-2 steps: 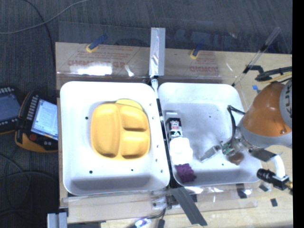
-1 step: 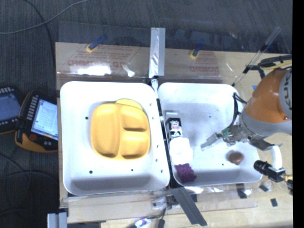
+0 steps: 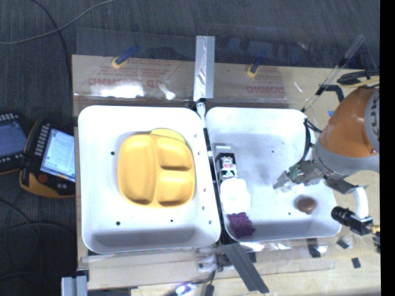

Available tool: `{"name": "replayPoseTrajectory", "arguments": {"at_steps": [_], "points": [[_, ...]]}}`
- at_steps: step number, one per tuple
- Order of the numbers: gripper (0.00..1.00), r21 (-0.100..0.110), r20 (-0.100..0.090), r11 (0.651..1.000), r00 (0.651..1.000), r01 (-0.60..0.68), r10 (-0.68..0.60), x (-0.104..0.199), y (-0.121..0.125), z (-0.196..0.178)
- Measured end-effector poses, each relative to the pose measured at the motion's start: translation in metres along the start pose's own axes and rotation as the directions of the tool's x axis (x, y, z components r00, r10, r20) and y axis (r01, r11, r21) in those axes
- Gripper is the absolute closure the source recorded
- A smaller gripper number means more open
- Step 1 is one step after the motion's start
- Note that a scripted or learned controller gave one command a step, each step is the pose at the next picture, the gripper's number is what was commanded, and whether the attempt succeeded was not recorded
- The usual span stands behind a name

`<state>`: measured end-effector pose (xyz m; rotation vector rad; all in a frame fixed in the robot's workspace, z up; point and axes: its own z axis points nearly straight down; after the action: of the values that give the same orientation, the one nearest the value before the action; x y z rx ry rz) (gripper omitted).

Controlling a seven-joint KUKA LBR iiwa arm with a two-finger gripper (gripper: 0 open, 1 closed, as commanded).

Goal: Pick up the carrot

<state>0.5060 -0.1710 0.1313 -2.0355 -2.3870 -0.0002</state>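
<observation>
Two white bins sit side by side on the surface (image 3: 92,79). The arm (image 3: 349,134), grey with an orange band, comes in from 3 o'clock over the right bin (image 3: 271,125). Its claw (image 3: 289,180) hangs low over that bin's floor, toward the 4 o'clock part, pointing toward 8 o'clock. Whether the claw is open or closed cannot be told at this slant, and nothing can be seen gripped in it. Which item is the carrot cannot be told for certain. The closest in colour is a small brownish lump (image 3: 305,204): rounded, oval, dull brown-orange, with a paler sheen on top and no visible taper or green end. It lies on the floor of the right bin near the 4 o'clock corner, just at 5 o'clock of the claw and apart from it. Along the right bin's 9 o'clock wall stand a small black-and-white box (image 3: 224,160), a white soft-looking item (image 3: 234,193) touching it at 6 o'clock, and a purple cluster (image 3: 241,223) just below that. The left bin (image 3: 99,227) holds a yellow divided tray (image 3: 154,168) near its centre.
</observation>
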Motion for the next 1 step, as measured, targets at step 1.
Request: {"name": "replayPoseTrajectory", "arguments": {"at_steps": [1], "points": [[0.00,0.000,0.000,1.000,1.000,0.000,0.000,0.0000,-0.0001,0.0000]]}}
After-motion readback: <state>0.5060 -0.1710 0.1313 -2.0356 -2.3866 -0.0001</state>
